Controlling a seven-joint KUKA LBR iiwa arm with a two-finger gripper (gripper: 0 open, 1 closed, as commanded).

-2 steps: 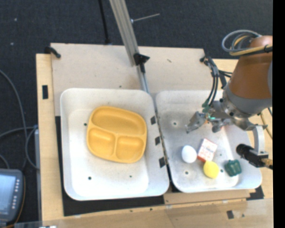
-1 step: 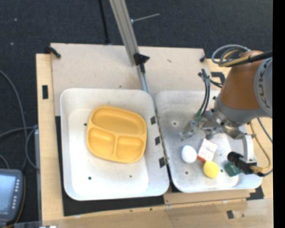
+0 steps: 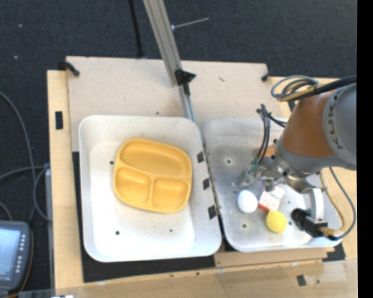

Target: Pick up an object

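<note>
In the right bin lie a white egg-shaped ball, a small white and red box and a yellow ball, close together near the bin's front. My gripper hangs low over them, just above the white ball and the box. The wrist with its orange band covers the gripper from above. The box's upper edge lies right under the gripper.
The left bin bears a yellow divided tray. A slanted metal rail runs from the top down to the gap between the bins. The far part of the right bin shows bare floor.
</note>
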